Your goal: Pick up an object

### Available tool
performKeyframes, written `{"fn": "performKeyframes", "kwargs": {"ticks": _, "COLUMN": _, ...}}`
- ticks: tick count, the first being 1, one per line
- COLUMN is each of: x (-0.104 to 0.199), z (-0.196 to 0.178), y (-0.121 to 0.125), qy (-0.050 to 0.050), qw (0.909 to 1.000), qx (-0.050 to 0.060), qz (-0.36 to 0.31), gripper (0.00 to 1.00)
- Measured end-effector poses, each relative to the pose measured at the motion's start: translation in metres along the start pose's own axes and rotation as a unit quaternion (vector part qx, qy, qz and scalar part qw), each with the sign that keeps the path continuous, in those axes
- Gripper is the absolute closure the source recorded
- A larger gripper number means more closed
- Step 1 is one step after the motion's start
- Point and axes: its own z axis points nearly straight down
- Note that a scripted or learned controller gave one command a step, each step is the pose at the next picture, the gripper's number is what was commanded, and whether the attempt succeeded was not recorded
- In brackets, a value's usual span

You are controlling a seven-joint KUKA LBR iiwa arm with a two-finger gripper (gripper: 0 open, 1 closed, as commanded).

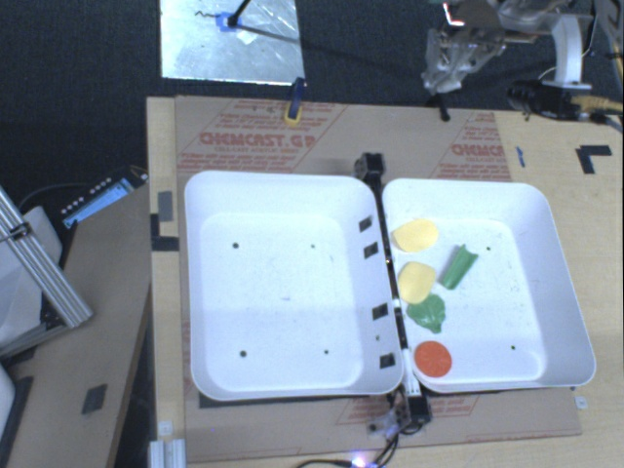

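The right bin [546, 261] holds several small objects along its left side: a yellow piece [415, 234], a second yellow piece [416, 281], a green stick [457, 267], a green leafy piece [427, 311] and a red-orange disc [433, 359]. My gripper [444, 74] hangs high above the bench at the top right, beyond the far edge of the right bin and well away from all the objects. Nothing is visible between its fingers.
The left bin [283, 281] lies beside the right one, joined along a black-clipped divider [385, 261]. Both rest on a cardboard sheet [322, 135]. A shiny metal plate [231, 24] lies at the back left. A metal frame [34, 271] stands at the left edge.
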Motion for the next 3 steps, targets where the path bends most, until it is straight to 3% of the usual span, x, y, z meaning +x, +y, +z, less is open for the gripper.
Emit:
{"fn": "performKeyframes", "kwargs": {"ticks": 1, "x": 0.030, "z": -0.014, "y": 0.016, "qy": 0.000, "qw": 1.0000, "qx": 0.000, "qz": 0.000, "gripper": 1.00}}
{"fn": "performKeyframes", "kwargs": {"ticks": 2, "x": 0.047, "z": -0.043, "y": 0.016, "qy": 0.000, "qw": 1.0000, "qx": 0.000, "qz": 0.001, "gripper": 1.00}}
{"fn": "performKeyframes", "kwargs": {"ticks": 3, "x": 0.102, "z": -0.023, "y": -0.140, "qy": 0.002, "qw": 1.0000, "qx": 0.004, "qz": -0.004, "gripper": 1.00}}
